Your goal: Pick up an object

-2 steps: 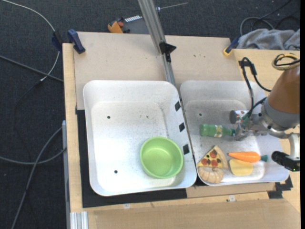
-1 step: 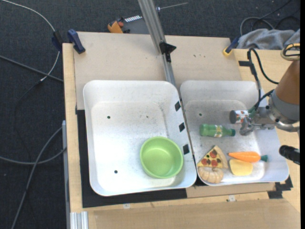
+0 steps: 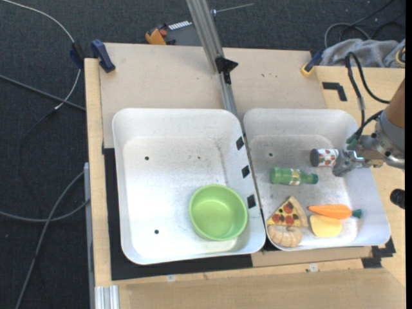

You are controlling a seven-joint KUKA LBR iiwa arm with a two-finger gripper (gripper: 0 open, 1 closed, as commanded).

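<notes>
1. Two shallow white bins sit side by side on the bench: the left bin (image 3: pixel 135 131) and the right bin (image 3: pixel 290 122), their inner walls touching along the middle.
2. The left bin holds a green bowl (image 3: pixel 218 212), upright, near its front right corner.
3. The right bin holds five things. A green bottle (image 3: pixel 293 176) lies on its side near the middle. Just beyond it, toward the right, lies a small can (image 3: pixel 324 156) with a red-and-white label (the print is too small to read).
4. At the front of the right bin, a pizza slice (image 3: pixel 288 214) rests against a tan bread roll (image 3: pixel 286 236). Beside them on the right, an orange carrot (image 3: pixel 330 211) lies across the top edge of a yellow wedge (image 3: pixel 326 226).
5. The arm comes in from the right, and its gripper (image 3: pixel 342 163) is low in the right bin, just beside the can's right end.
6. Whether the gripper is open or closed, I cannot tell; nothing is visibly held by it.
</notes>
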